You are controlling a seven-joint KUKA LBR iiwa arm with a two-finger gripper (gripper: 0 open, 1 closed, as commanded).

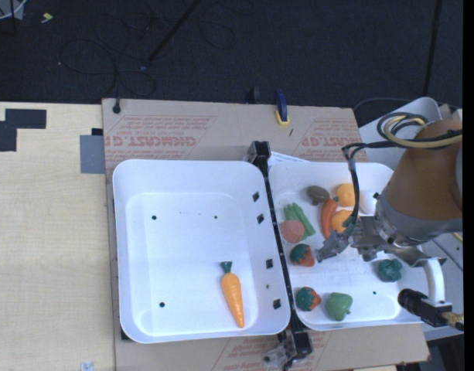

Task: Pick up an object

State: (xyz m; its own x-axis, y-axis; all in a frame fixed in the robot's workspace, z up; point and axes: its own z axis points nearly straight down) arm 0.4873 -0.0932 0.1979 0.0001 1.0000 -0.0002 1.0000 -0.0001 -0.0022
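Observation:
The right bin [364, 294] holds several toy foods. Among them are a red strawberry [302, 255], a pink round piece [291, 230], green beans [300, 218], a red-orange carrot-like piece [327, 216], two orange balls [345, 194] and a brown piece [318, 194]. My gripper [327, 252] hangs low over the middle of this bin, just right of the strawberry and below the orange pieces. Nothing shows in its grasp. The orange-banded wrist [422, 180] hides the bin's right part.
Near the right bin's front lie a second strawberry [307, 298], a green pepper [339, 306] and a dark green piece [390, 270]. The left bin [190, 222] holds one orange carrot [232, 296] at its front right. A black divider [269, 230] runs between the bins.

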